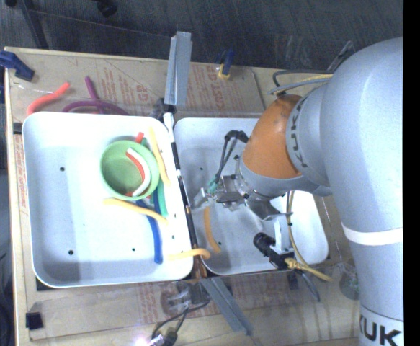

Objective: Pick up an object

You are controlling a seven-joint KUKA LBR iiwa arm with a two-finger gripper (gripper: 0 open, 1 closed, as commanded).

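The grey arm (368, 164), nearest the camera, enters from the right and covers much of the right bin (195, 150), its orange band (271, 146) bent downward over the bin's middle. Candidate objects lie mainly in the left bin (44, 193): a green bowl (119, 170) near its centre with a red-and-white curved piece (143, 166) resting in it, and yellow (134, 207), green (163, 197) and blue (158, 242) strips along its right wall. An orange-yellow curved strip (208, 231) lies in the right bin beside its left wall, just below the gripper (220, 192). The gripper is lowered toward the left part of the right bin; whether its fingers are parted or hold anything cannot be told here. The step in hand appears to be the descent toward a grasp. The next move probably calls for closing on the nearby strip and lifting clear of the bin wall.
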